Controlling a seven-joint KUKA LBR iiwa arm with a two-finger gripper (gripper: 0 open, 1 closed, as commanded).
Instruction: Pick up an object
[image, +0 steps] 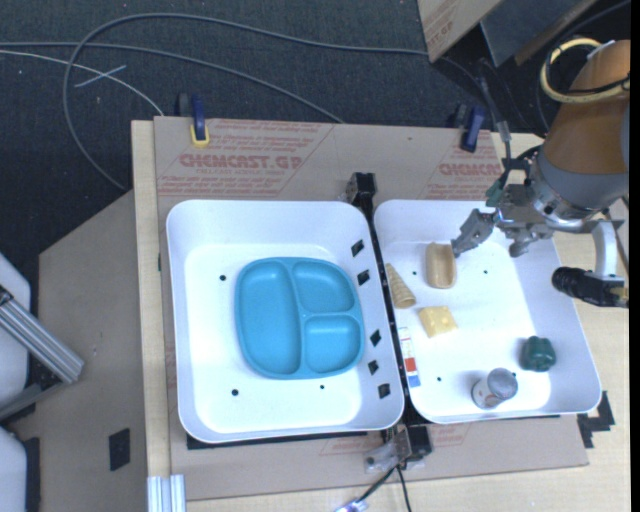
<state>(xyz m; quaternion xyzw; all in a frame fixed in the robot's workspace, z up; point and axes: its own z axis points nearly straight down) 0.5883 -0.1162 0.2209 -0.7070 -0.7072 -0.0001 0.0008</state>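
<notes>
There is one camera, fixed high above the bench (300, 150), and it looks down at a slant, so the far edge of the bench is at the top of the picture and the near edge at the bottom. It stands far enough to take in both white bins whole, the left bin (190, 300) and the right bin (560, 330), with dark floor (80, 120) around. The arm (590, 130) comes in from the right side.

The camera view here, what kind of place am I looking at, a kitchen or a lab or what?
Probably a robotics lab bench, not a kitchen. Two white bins sit clamped on a protective board, loose cables trail across the dark floor, and a robot arm reaches over small toy-like items.
</notes>
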